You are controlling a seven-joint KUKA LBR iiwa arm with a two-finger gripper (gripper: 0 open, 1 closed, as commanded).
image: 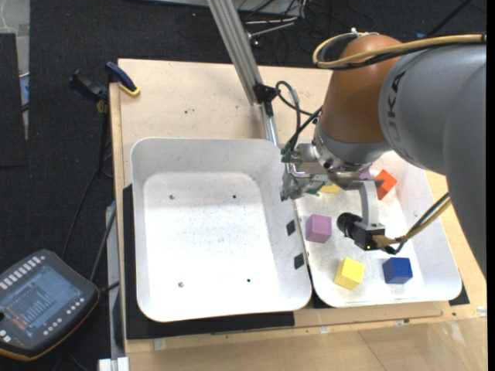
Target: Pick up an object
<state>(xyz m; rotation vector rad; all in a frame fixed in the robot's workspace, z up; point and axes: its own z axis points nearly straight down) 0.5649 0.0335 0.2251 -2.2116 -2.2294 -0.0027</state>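
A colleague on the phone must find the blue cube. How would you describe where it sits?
Look in the right-hand white bin, the one under the grey arm. The blue cube sits near that bin's front edge, right of the yellow cube. It is the only blue block there.

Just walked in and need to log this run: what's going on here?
A grey robot arm reaches in from the right over the right bin, its claw low near the bin's left edge. Loose in that bin lie a purple cube, a yellow cube, a blue cube and an orange block. Nothing is visibly held. The left bin sits beside it.
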